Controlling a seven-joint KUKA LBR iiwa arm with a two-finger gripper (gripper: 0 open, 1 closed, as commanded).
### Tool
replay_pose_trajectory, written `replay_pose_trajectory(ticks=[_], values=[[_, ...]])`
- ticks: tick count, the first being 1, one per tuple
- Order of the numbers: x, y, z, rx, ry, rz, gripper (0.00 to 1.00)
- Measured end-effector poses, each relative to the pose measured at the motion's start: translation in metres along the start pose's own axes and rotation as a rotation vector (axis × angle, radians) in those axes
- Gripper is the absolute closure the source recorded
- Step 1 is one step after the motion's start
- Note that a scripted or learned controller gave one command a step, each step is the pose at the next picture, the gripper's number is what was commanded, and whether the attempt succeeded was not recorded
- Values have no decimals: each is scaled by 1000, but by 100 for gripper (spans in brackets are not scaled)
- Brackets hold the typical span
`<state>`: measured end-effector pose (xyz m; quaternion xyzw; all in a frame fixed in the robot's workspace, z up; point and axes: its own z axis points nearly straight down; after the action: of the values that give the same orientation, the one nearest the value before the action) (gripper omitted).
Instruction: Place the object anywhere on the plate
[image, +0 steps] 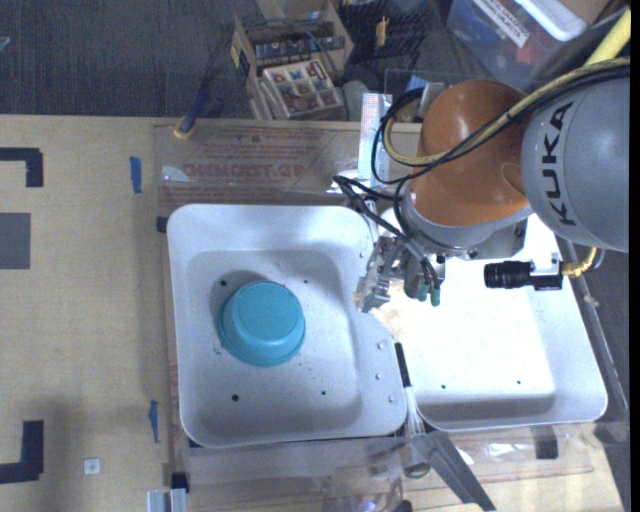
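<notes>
KUKA lettering on grey arm (585, 165), jaws (385, 290) state unclear, blue bowl (262, 322) in left bin (200, 235)

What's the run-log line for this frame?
arm: over the divide between bins | gripper: near left bin right wall, nothing seen held | blue bowl: upside down in left bin | right bin: overexposed
</notes>
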<state>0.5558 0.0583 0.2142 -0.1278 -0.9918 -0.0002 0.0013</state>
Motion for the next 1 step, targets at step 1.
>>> replay_pose_trajectory(ticks=[1], values=[[32,44,-1,-1,0,-247,100]])
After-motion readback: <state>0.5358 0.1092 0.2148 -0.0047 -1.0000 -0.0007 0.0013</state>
